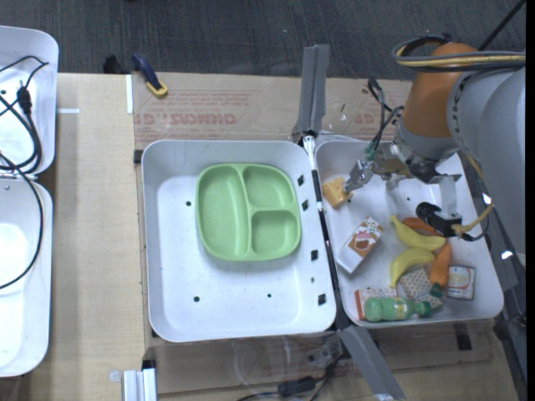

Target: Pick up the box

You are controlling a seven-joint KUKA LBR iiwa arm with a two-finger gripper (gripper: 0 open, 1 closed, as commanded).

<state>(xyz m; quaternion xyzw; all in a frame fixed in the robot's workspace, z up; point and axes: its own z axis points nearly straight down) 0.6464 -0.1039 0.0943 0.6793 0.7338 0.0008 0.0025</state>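
Right bin [493,303] near edge crowded: bottle [394,309], bananas [415,247]. Box [361,242] lies tilted by the divider wall, open floor around it. Farther back, gripper [361,176] hangs beside cheese [336,192]; finger state indeterminate.

Box [363,242] hemmed by bananas [415,246]

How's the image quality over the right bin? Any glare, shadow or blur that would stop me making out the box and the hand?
Camera view: lighting is even and soft, no hard glare on the right bin. The box reads sharply, its print legible as a picture only. The hand is small and dark against the white wall, with cables crossing it, so its fine detail is lost. The arm is close to the camera and slightly soft.
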